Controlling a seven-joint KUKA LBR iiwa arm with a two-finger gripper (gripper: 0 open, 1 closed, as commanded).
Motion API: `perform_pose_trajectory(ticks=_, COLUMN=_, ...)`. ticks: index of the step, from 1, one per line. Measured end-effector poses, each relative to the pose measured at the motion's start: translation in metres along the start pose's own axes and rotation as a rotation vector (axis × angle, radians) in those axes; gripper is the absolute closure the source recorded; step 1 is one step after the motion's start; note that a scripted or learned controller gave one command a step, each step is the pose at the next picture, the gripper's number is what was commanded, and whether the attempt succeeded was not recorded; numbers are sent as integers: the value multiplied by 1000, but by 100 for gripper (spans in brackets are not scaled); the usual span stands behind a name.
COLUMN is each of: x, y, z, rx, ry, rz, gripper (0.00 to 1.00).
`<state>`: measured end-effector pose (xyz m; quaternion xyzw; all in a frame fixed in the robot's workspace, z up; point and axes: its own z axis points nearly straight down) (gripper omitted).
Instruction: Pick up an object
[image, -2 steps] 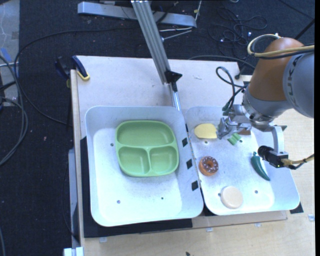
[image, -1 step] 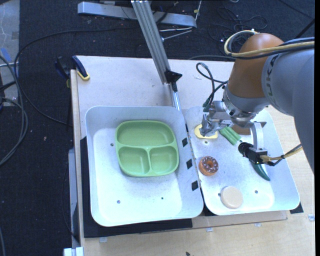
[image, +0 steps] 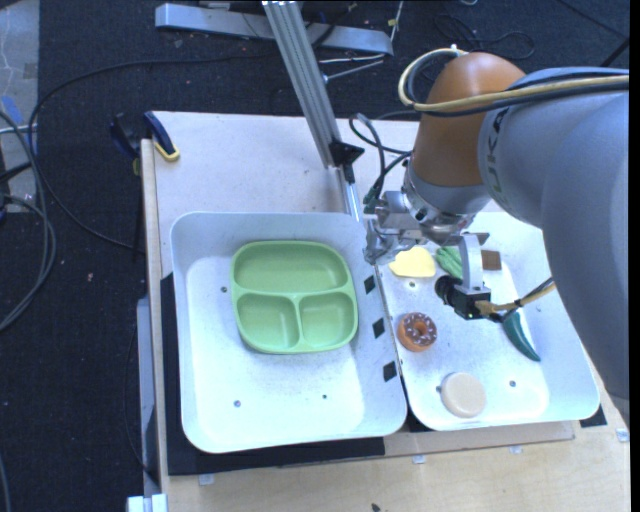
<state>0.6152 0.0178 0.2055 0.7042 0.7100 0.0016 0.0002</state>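
- My gripper (image: 383, 243) is low over the far-left corner of the right bin (image: 560, 392), at the wall shared with the left bin (image: 200, 400).
- I can't tell whether it is released or clenched, and I see nothing in its grasp.
- A yellow piece (image: 413, 264) lies just beside it in the right bin.
- A donut (image: 417, 331) sits nearer me, with a cream disc (image: 464, 394) nearer still.
- A green pod (image: 522, 334) and a brown block (image: 490, 261) lie further right.
- A green tray (image: 295, 296) sits in the left bin.
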Motion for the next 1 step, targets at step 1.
perform_pose_trajectory(ticks=1, x=52, y=-6, z=2, rx=3, ry=0, rz=0, gripper=100)
